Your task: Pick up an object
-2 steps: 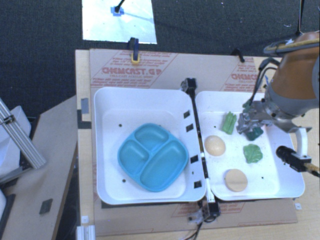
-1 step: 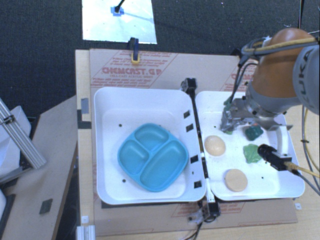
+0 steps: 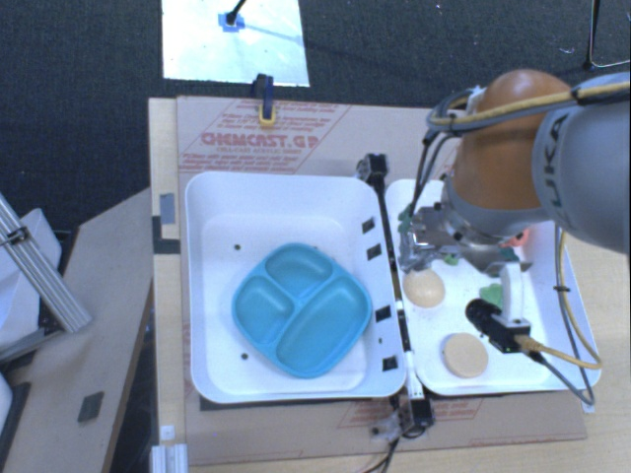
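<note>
In the left bin (image 3: 212,215) lies a blue divided plate (image 3: 301,308). The right bin (image 3: 493,384) holds a pale cream rounded object (image 3: 425,289), a tan disc (image 3: 464,355) near the front, and a green piece (image 3: 490,292) to the right. My gripper (image 3: 418,247) hangs low at the right bin's left side, just behind and above the cream object. The arm's orange band and grey body cover the bin's back half.
A small green bit (image 3: 450,258) and a reddish patch (image 3: 538,235) peek out under the arm. The black-clipped divider (image 3: 386,264) separates the bins. Cardboard (image 3: 261,136) lies under both bins.
</note>
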Controlling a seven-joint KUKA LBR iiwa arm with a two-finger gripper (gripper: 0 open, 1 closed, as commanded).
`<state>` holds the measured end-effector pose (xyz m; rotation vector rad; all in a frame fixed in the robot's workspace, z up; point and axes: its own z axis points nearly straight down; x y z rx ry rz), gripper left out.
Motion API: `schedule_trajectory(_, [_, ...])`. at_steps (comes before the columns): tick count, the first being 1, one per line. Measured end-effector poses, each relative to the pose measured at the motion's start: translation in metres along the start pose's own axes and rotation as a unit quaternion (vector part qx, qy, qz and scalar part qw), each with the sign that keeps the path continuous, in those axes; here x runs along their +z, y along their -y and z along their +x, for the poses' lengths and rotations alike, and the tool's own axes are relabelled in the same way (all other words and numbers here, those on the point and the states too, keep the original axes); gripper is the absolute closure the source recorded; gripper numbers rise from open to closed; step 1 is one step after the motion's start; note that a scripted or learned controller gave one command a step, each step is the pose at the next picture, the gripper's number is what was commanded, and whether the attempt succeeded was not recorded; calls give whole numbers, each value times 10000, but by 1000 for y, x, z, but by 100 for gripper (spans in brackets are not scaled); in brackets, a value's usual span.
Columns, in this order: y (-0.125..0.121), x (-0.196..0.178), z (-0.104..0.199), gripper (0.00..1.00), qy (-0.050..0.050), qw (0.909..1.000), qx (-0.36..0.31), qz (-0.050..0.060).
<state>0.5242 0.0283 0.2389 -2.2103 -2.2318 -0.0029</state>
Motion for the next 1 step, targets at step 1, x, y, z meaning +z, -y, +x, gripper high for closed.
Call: schedule_trajectory(1, [-1, 3, 43, 100, 1, 10000, 4, -1])
